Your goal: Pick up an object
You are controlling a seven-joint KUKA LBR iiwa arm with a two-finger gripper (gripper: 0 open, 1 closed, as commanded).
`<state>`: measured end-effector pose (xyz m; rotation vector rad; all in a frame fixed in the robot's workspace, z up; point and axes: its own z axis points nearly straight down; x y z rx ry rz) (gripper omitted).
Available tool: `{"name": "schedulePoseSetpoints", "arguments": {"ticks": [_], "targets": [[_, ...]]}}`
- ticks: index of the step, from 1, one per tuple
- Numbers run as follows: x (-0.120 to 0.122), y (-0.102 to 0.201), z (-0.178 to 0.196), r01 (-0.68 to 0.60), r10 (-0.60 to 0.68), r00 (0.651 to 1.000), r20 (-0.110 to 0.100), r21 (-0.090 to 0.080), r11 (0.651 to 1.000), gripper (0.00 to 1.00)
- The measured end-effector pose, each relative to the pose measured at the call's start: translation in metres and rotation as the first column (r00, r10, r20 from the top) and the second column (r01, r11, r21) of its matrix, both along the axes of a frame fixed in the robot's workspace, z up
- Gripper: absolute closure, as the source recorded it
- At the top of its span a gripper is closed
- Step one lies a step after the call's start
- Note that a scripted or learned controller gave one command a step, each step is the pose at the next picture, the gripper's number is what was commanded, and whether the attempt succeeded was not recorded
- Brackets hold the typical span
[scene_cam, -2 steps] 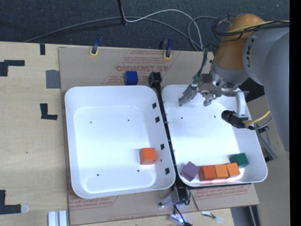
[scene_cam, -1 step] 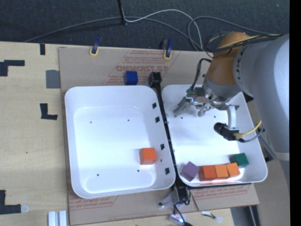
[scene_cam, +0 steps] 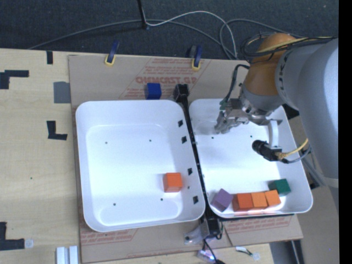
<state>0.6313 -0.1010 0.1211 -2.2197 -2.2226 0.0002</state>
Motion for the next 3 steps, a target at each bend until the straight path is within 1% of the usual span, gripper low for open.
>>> {"name": "schedulePoseSetpoints", "arguments": {"ticks": [1,2,3], "targets": [[-0.007,-0.006,0.055,0.001,-0.001,1.000,0.005,-0.001,1.000,1.00],[-0.003,0.002,0.101,0.000,0.000,1.000,0.003,0.000,1.000,1.00],[-0.003,-0.001,0.164,0.001,-0.001,1.000,0.006,-0.001,1.000,1.00]]}}
